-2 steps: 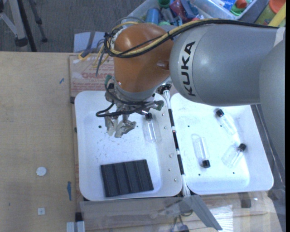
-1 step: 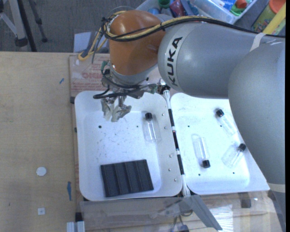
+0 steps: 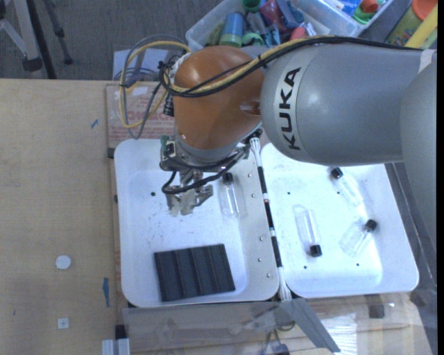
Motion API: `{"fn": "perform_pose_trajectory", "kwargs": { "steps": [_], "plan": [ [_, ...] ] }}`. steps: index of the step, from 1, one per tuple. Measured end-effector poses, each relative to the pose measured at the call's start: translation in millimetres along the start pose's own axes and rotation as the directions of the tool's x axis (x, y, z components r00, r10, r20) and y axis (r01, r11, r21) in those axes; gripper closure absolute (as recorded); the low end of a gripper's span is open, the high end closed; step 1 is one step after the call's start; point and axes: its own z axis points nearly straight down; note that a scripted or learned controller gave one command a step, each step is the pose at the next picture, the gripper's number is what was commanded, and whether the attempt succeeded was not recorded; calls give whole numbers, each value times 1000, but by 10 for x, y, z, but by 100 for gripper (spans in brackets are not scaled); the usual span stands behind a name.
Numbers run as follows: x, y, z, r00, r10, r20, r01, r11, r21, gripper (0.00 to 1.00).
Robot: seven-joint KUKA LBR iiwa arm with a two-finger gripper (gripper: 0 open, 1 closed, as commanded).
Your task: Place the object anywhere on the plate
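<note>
The plate is a dark grey ridged rectangle lying flat near the front of the left bin. A clear vial with a black cap lies in the same bin, near its right wall and behind the plate. My gripper hangs under the orange wrist over the middle of the left bin, just left of that vial and behind the plate. The vial lies apart from the gripper. The wrist hides the back of the bin.
The right bin holds three more clear vials with black caps: one at the back, one in the middle, one to the right. The grey arm spans the upper right. A tote of coloured items stands behind.
</note>
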Motion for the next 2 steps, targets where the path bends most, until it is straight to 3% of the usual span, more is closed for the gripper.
{"fn": "perform_pose_trajectory", "kwargs": {
  "steps": [1,2],
  "plan": [
    [-13,1094,-568,1000,-13,-1,13,1000,0,100],
    [-38,716,95,981,-194,-2,194,981,-2,100]
  ]
}}
